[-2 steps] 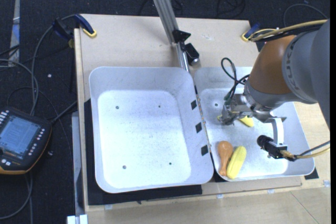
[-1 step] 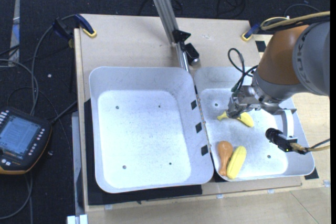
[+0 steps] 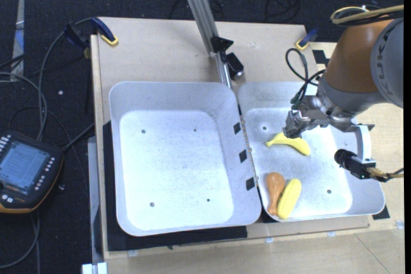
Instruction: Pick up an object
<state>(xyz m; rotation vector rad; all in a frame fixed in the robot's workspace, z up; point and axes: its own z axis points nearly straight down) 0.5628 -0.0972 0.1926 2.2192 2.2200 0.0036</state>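
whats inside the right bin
Three things lie in the right bin: a banana near the middle, with the gripper right above it, plus a corn cob touching an orange drumstick-shaped toy at the front edge. The arm covers the bin's back corner.

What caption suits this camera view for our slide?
Robot claw poised over a banana in the right bin.
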